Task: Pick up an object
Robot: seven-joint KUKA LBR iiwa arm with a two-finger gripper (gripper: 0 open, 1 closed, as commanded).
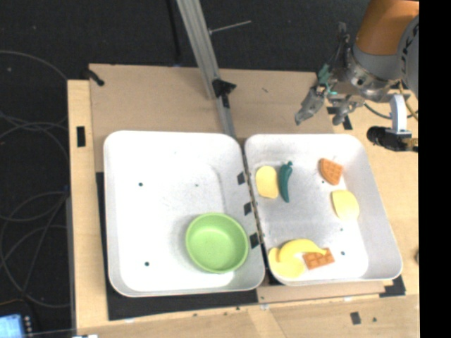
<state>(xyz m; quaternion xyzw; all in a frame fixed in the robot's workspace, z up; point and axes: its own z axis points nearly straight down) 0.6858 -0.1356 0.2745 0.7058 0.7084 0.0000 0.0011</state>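
Observation:
My gripper [323, 115] hangs above the far edge of the right bin [310, 146], its fingers spread open with nothing between them. In that bin lie a pale yellow piece [266, 182] with a dark green pepper [285, 181] beside it, an orange waffle-like piece [330, 170] and a yellow slice [345, 204] on the right. At the bin's near edge are a yellow banana-like piece [290, 254] and a second orange waffle piece [318, 259] on it. All of these lie nearer the camera than the gripper.
The left bin [155, 167] holds a green bowl [216, 241] in its near right corner. A slanted metal pole [201, 44] rises behind the bins' shared wall. Bare wooden bench [275, 90] lies beyond the bins.

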